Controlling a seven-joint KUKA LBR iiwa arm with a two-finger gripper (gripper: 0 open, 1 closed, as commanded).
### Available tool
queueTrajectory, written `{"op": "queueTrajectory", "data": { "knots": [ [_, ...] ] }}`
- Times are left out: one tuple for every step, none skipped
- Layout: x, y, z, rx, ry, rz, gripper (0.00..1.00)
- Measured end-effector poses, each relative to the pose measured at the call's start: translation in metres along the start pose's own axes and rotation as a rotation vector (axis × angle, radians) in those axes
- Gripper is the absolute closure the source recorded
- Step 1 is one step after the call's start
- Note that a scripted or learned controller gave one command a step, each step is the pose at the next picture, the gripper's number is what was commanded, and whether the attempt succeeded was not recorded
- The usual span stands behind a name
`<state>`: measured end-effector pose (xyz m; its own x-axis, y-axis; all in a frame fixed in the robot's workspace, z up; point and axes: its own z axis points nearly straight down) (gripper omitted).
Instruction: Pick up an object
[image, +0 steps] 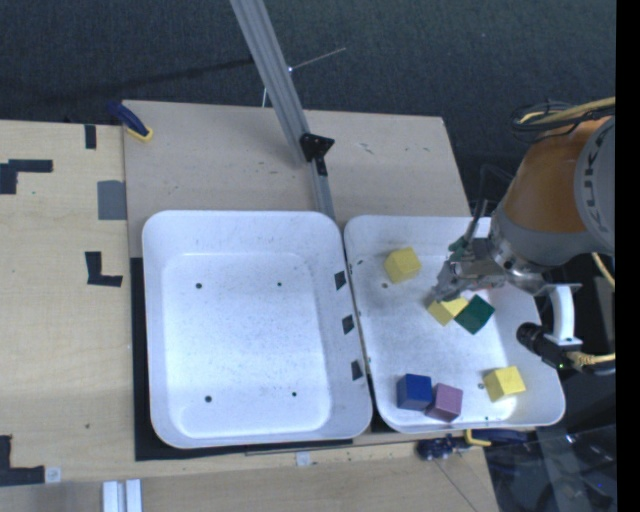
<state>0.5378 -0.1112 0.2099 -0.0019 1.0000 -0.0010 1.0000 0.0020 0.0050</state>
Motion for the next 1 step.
{"op": "queueTrajectory", "data": {
  "knots": [
    [-0.0033, -0.0062, -0.0592, -0.001, 0.0, 0.001, 1.0]
  ]
}}
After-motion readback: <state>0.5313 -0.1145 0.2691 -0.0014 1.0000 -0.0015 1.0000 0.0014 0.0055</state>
